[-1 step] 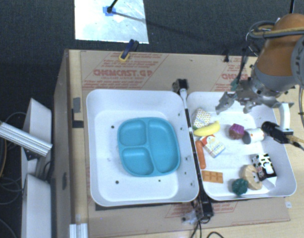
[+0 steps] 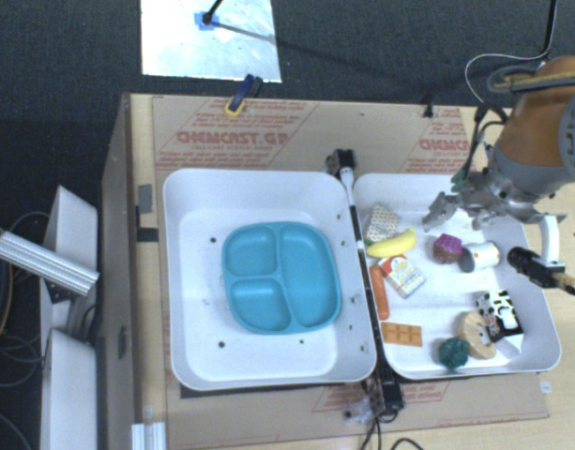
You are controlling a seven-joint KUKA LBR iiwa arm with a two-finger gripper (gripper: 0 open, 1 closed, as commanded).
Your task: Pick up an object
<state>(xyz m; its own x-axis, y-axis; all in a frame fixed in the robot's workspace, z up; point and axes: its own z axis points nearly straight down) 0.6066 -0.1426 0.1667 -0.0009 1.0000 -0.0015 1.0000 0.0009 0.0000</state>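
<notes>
The arm [image 2: 540,129] reaches in from three o'clock and hangs over the upper part of the right bin [image 2: 540,359]. Its gripper [image 2: 459,211] points toward nine o'clock, with the fingers spread apart and nothing between them.

Several small things lie in the right bin. A purple block [image 2: 447,247] sits just below the gripper, at about six o'clock from it, with a white cylinder [image 2: 481,255] beside it at three o'clock. A banana [image 2: 391,244] lies at about eight o'clock from the gripper, near the bin's left wall, and a speckled packet [image 2: 382,220] lies just above it at twelve o'clock. Below the banana are a small carton [image 2: 402,276] and a carrot [image 2: 379,292]. A cracker [image 2: 401,334] lies at six o'clock from the carton. At the bin's lower right sit a green ball [image 2: 453,352], a tan lump [image 2: 476,331] and a black-and-white toy [image 2: 499,313].

The left bin [image 2: 193,364] holds a blue divided plate [image 2: 280,276] at its centre.
</notes>
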